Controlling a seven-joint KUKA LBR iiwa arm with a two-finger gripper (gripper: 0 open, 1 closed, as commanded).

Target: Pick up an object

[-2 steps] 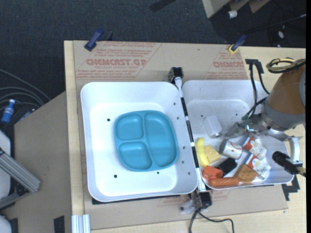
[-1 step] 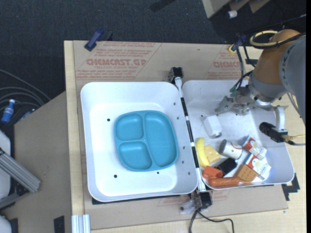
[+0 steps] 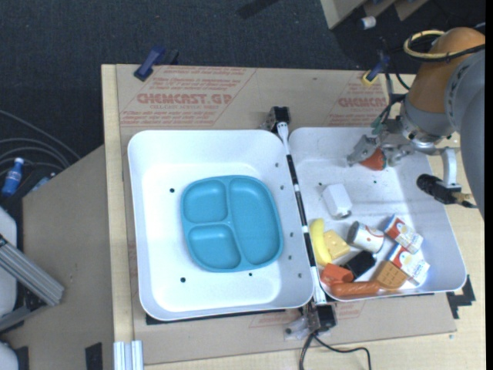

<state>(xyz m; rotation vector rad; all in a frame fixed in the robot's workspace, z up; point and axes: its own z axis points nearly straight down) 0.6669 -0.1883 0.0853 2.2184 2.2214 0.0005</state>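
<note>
Gripper (image 3: 375, 154): fingers are closed around a small red-orange object (image 3: 374, 160) in the right bin (image 3: 454, 237).
Handling: judged light, rigid; gripped across its middle.

Two shallow white bins (image 3: 154, 168) are seen in smooth, slightly glossy plastic, as is the blue three-compartment tray (image 3: 231, 222). The tan bench board (image 3: 200, 99) looks matt, like printed protective paper. Dark, rough carpet-like flooring (image 3: 62, 37) is seen beyond it.
</note>
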